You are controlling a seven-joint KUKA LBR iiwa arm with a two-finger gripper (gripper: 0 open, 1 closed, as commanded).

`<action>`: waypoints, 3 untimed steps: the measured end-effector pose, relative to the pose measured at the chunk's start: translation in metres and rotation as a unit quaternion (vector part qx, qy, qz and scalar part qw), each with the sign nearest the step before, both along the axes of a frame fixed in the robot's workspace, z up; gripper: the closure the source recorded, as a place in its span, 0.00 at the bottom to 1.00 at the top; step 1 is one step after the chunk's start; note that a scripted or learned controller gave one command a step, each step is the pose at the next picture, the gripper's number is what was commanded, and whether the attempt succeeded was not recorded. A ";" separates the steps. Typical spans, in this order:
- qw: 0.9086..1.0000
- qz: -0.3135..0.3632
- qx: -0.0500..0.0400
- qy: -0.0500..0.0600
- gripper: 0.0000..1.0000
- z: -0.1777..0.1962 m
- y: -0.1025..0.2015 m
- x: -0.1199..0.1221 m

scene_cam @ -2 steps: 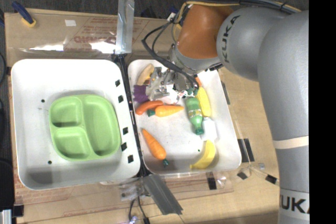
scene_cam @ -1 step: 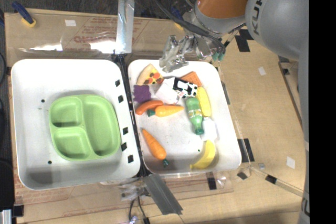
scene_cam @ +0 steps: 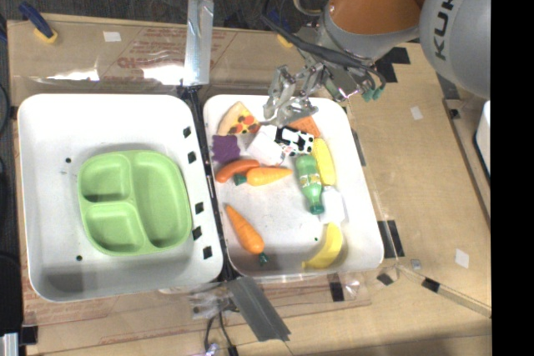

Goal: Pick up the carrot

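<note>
The silver two-finger gripper (scene_cam: pixel 288 98) is hovering over the right-hand shallow white plastic bin (scene_cam: pixel 360 204), at its twelve o'clock rim, with nothing between its fingers; they are probably spread apart, though glare is blurring them. The long orange plastic carrot (scene_cam: pixel 244 230) is lying near the bin's seven o'clock corner, well apart from the gripper, so the pick is yet to begin.

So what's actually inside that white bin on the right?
The right bin holds toy food: carrots, a green bottle, two bananas, a pizza slice and a purple piece. The gripper covers part of the far end.
</note>
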State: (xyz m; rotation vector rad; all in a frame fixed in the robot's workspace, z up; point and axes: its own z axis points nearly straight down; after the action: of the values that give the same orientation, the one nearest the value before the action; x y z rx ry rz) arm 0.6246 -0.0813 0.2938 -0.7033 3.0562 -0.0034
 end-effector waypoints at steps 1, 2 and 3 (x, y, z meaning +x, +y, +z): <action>1.000 -0.009 -0.002 -0.001 1.00 0.038 -0.053 -0.051; 0.995 0.102 0.000 0.004 1.00 -0.031 -0.096 -0.098; 0.973 0.230 -0.002 0.001 1.00 -0.006 -0.130 -0.116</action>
State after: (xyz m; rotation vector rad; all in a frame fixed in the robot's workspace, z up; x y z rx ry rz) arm 0.5085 -0.2110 0.2874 -1.3896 2.8135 -0.0060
